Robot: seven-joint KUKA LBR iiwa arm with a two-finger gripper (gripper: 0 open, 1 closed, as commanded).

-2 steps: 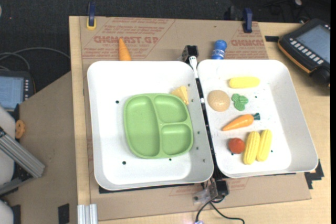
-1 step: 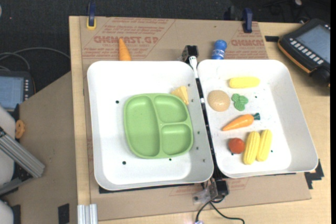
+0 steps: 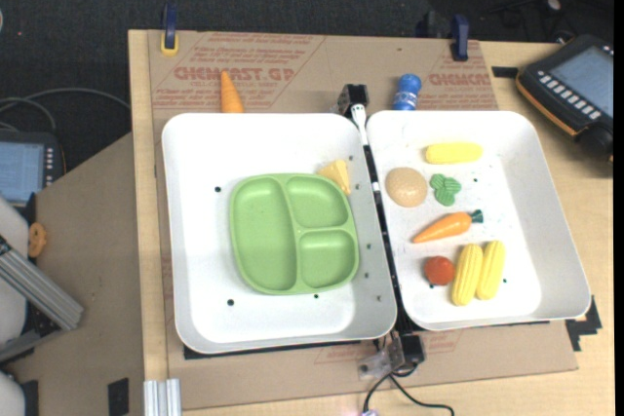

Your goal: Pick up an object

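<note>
Here, the right bin [image 3: 546,209] holds a carrot [image 3: 444,227], corn [image 3: 469,273] and tomato [image 3: 440,270]; the left bin [image 3: 195,209] holds a green plate [image 3: 292,234].

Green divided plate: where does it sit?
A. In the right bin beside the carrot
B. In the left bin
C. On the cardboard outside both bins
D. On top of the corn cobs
B: the green divided plate lies flat inside the left bin, with a yellow piece at its upper right edge.

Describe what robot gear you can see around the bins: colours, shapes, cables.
Right of the bins lies a black pendant with an orange edge and a pale screen. Two blue clamps grip the board's back edge. A dark cable trails off the bench front.
</note>
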